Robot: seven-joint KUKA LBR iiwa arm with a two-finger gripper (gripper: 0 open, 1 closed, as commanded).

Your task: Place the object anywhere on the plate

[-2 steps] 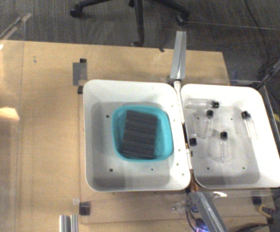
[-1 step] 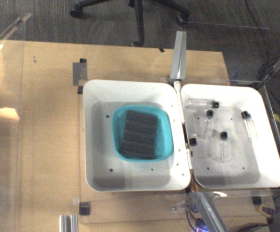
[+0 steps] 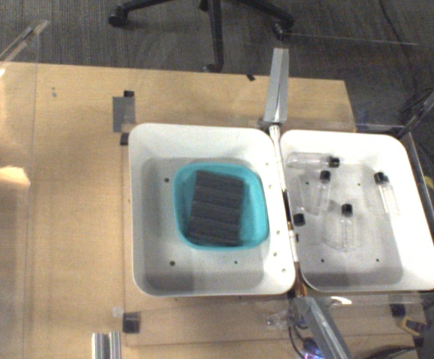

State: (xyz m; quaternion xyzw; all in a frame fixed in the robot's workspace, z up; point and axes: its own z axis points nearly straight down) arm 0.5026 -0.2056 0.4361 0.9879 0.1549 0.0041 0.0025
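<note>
Gripper: whether it is open or closed cannot be told.
Object: dark grey ribbed rectangular block (image 3: 216,208), lying flat on the plate's middle.
Plate: teal square plastic plate (image 3: 256,223), in the left shallow white bin (image 3: 150,223).
Right of plate: second white bin (image 3: 415,230) holding scattered clear black-capped vials (image 3: 310,161).
Above block: nothing covers it.

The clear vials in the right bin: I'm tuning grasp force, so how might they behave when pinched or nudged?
The clear vials lie flat and look round, so likely roll. Transparent walls suggest slippery, possibly fragile. Probably light.
</note>
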